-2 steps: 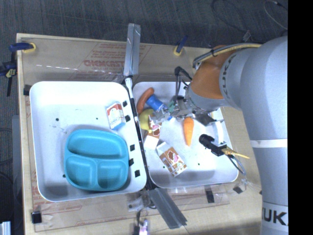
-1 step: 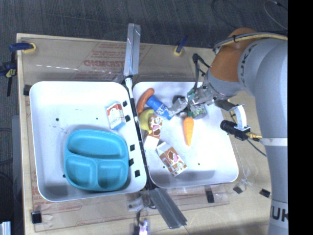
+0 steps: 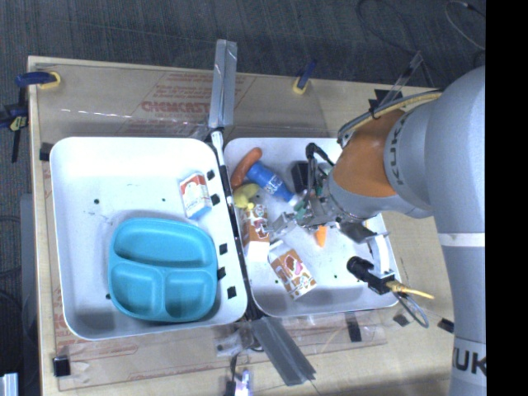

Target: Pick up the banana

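Observation:
The banana [image 3: 245,195] is small and yellow and lies at the left edge of the right bin [image 3: 346,297], close to the divider between the bins. It sits just below a red sausage [image 3: 246,165] and beside a blue bottle [image 3: 269,180]. My gripper [image 3: 293,216] hangs low over the middle of the right bin, to the right of the banana and a little below it, with a gap between them. Nothing yellow shows at the gripper.
A brown and white packet [image 3: 257,223] lies just below the banana, and a similar carton [image 3: 291,272] lies nearer the front. A small orange piece [image 3: 321,237] sits under the wrist. The left bin [image 3: 82,180] holds a blue divided tray [image 3: 163,269] and a small carton [image 3: 194,195].

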`<state>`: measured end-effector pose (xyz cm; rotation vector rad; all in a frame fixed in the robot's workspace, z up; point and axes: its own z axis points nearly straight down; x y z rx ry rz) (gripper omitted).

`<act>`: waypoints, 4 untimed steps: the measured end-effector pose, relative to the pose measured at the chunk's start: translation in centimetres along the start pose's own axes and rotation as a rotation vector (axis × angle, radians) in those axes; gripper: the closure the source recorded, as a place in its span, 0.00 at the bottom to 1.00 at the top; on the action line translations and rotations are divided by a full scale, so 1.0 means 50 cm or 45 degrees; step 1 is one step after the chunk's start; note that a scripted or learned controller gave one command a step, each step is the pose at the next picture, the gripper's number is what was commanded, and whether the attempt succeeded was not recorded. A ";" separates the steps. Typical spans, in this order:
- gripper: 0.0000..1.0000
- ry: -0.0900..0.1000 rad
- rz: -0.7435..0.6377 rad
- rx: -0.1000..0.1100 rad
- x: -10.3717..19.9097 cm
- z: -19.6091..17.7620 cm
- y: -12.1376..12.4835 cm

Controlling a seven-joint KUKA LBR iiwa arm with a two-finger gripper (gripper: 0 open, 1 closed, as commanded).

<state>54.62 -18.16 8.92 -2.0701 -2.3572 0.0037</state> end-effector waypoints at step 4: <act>0.00 0.000 0.286 0.002 0.195 -0.199 0.003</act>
